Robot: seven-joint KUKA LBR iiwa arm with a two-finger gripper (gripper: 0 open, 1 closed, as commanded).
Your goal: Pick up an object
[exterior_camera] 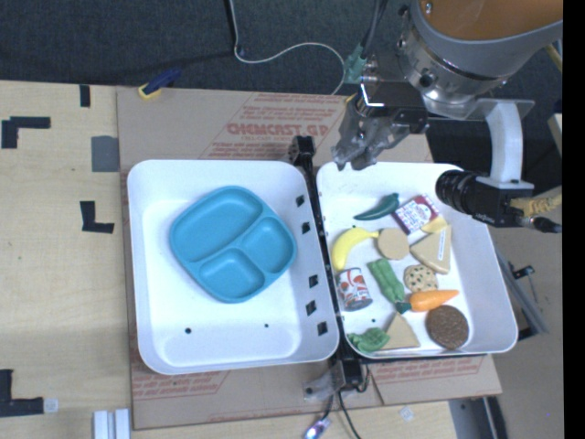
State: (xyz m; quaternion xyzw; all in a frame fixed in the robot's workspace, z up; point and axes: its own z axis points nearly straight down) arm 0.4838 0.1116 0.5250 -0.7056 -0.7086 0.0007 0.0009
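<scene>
Camera view has our dark two-finger gripper [352,158] hovering by the right white bin's [484,245] far rim, jaws unreadable, so we'd drop squarely over the yellow plastic banana [350,242].

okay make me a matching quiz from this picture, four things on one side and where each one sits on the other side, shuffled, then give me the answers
Things:
1. blue divided plate
2. banana
3. carrot
4. gripper

Places:
A. right bin, beside the chocolate cookie
B. above the right bin's far left corner
C. left bin
D. right bin, near the divider between the bins

Pairs: 1-C, 2-D, 3-A, 4-B
</scene>
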